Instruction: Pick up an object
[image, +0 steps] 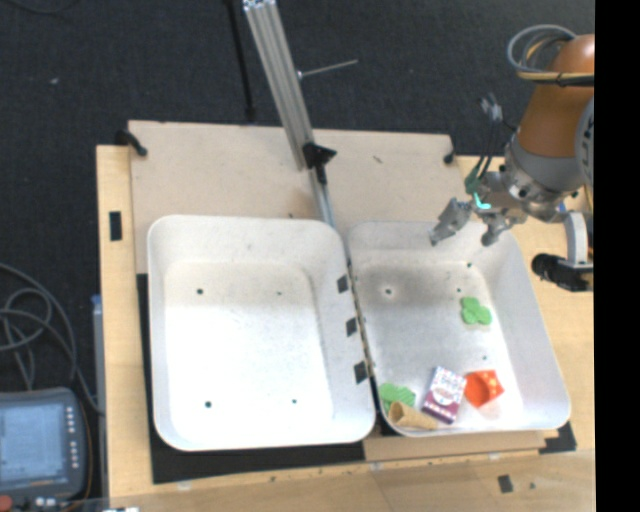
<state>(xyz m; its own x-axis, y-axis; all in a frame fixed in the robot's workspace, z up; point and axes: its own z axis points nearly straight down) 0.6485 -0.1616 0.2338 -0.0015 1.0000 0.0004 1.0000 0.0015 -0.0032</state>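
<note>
A dark floor surrounds the pale wooden tabletop (230, 165), which carries two white bins side by side. The left bin (250, 330) shows bare speckled floor. The right bin (430, 290) holds the candidates — a green piece (476, 313) at mid-right, and along the lower edge a green toy (396, 394), a tan cone (412, 414), a purple carton (444, 394) and an orange block (482, 388). The claw (470, 224) hovers over the bin's upper rim, fingers spread, pinching nothing — the pick has not begun.
</note>
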